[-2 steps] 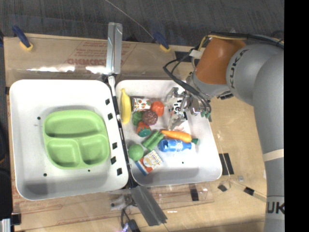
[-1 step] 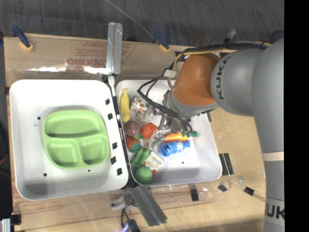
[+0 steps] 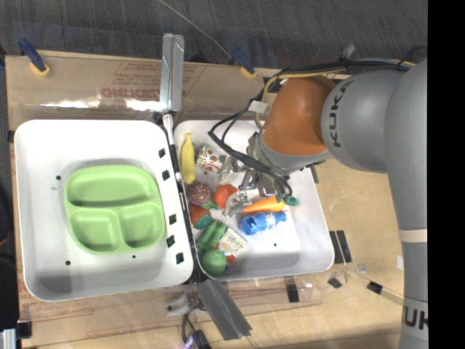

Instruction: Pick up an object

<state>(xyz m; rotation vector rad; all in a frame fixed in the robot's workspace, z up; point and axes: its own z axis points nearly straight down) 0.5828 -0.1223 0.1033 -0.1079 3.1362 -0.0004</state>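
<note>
The gripper is hanging over the right bin, its grip state unreadable, with the carrot lying lengthwise three-to-nine just at its five o'clock.

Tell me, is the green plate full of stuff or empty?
Empty. The green divided plate lies flat in the left bin, and all three compartments show bare green. The toy food sits piled in the right bin.

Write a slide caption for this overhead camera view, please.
Grey robot arm lowers its gripper over toy foods in the right bin; a green tray sits in the left bin.
</note>
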